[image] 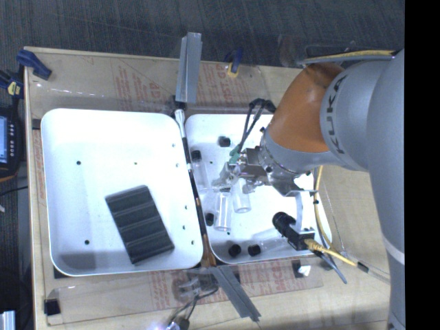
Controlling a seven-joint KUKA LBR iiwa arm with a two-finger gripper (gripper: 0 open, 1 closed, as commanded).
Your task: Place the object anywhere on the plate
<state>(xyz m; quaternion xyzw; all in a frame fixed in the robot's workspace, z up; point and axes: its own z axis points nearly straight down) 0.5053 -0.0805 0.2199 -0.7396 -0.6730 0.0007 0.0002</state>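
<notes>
Wooden bench w/ two white bins; left bin holds the plate, a dark ribbed rectangular slab lying flat, tilted, near its front edge. Gripper sits over the right bin next to it, above clear glassy objs; can't tell its opening or if it grips anything.

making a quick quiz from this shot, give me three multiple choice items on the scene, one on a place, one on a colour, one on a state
1. Where does the dark ridged plate lie?
A. left bin
B. right bin
C. on the bench outside the bins

2. What colour is the band on the arm?
A. blue
B. orange
C. green

3. How does the ridged plate sit?
A. standing on edge
B. flat, turned at a slant to the bin walls
C. flat, square with the bin walls

Answers:
1 A, it rests on the left bin floor.
2 B, orange shows above the wrist.
3 B, its edges run diagonally.
</notes>
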